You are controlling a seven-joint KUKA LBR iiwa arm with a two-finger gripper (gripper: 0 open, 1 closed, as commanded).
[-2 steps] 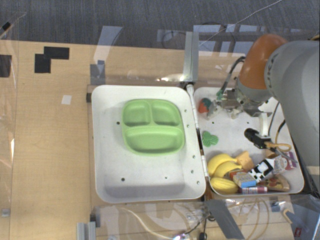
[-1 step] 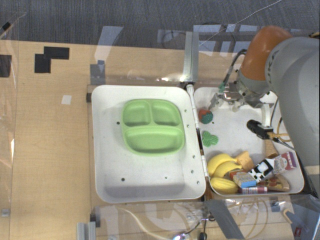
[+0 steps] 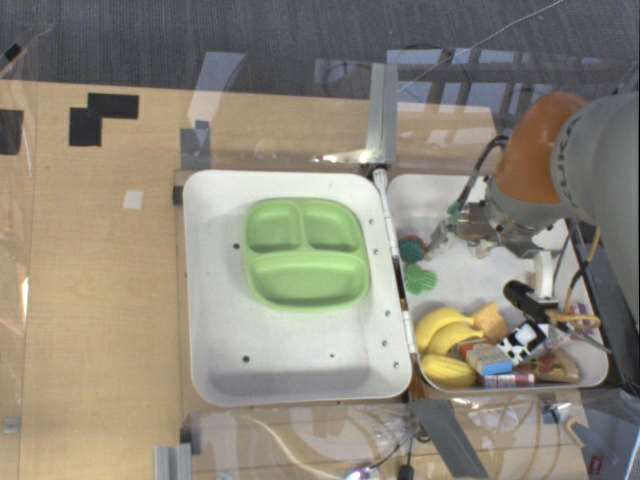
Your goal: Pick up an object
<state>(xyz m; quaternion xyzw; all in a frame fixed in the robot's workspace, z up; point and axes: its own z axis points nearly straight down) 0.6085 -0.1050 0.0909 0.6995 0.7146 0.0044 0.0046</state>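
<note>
now | arm (image 3: 590, 158) bent over right bin (image 3: 430, 203) | gripper (image 3: 478, 230) jaws: cannot tell

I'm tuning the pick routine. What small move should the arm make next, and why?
Probably ease the claw toward the near corner of the right bin, since the bananas and other items are piled there and it hangs above bare floor.

Grey arm (image 3: 600, 153) — orange band (image 3: 535, 148)

Grey arm (image 3: 590, 158) reaching from right, hand (image 3: 470, 230) lowered, wrist bent
</note>
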